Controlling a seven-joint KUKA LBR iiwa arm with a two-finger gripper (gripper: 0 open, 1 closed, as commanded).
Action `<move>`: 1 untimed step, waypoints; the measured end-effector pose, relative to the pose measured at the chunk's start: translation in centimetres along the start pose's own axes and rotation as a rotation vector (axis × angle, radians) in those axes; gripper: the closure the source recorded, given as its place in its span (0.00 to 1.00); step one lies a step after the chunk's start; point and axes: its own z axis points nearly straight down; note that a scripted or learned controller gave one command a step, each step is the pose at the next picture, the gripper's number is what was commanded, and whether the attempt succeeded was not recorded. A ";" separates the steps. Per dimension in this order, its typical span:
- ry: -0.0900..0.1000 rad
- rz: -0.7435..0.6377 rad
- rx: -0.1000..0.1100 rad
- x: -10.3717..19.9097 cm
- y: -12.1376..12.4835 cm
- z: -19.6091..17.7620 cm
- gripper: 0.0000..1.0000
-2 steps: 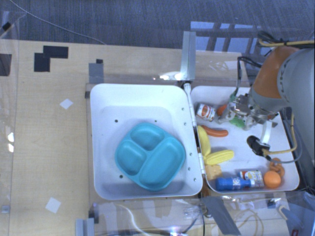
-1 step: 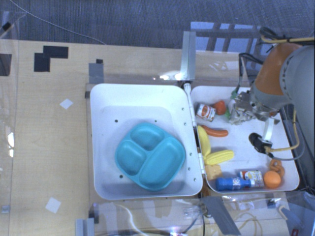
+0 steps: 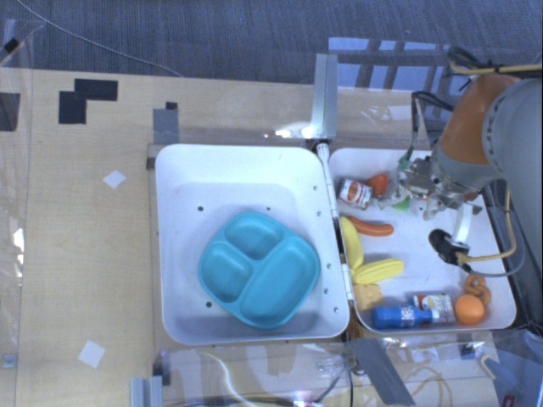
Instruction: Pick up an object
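1. A small can [image 3: 355, 193] and a red piece [image 3: 377, 182] are seen lying close together at the far left of the right bin [image 3: 501, 312].
2. The gripper [image 3: 417, 185] is seen just right of them; its state cannot be told.
3. A grasp there could be spoiled by crowding, with neighbours nudged aside.

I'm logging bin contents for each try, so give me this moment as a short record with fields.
left bin: blue divided plate
right bin: can, tomato, hot dog, banana, corn, blue bottle, orange, and a few smaller items
arm: enters from the right, over the right bin's far end
end effector: low near the tomato and can
held item: none seen
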 end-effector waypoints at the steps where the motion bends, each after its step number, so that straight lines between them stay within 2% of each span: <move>1: -0.005 0.024 0.041 1.8 4.6 1.5 0.00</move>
